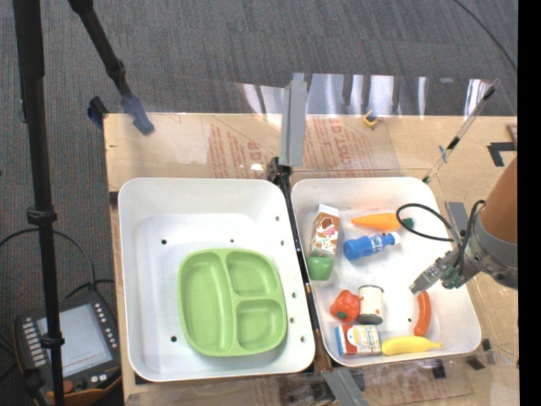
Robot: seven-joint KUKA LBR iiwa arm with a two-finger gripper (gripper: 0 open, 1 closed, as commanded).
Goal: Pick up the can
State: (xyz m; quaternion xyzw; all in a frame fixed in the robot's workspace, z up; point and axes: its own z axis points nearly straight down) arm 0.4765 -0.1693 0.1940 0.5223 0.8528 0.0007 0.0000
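Grey carpet is running all around a plywood table (203, 146) that's carrying two shallow white bins side by side. The arm (507, 227) is coming in from the right, and its fingers (427, 279) are hanging low over the right bin (461, 311), close to that bin's right wall; honestly I can't tell whether they're open or closed, they're too small and dark here, and nothing is showing between them. The can (369, 303) is sitting upright a little way to the left of the fingers and slightly nearer the camera, apart from them, pale-sided with a dark base. A red pepper-looking toy (343, 305) is sitting just beside the can on its far side from the fingers. Right below the fingers a red chili-shaped piece (422, 313) is lying lengthwise, and a yellow banana (410, 345) is lying nearer the front wall, next to a small carton (358, 339). Further left and up from the fingers, a blue bottle (368, 245) is lying on its side, with an orange carrot (376, 222) above it, a snack pouch (325, 231) and a green cup (319, 267) by the divider. Way off to the left of the fingers, the left bin (148, 218) is holding a green divided plate (232, 301).
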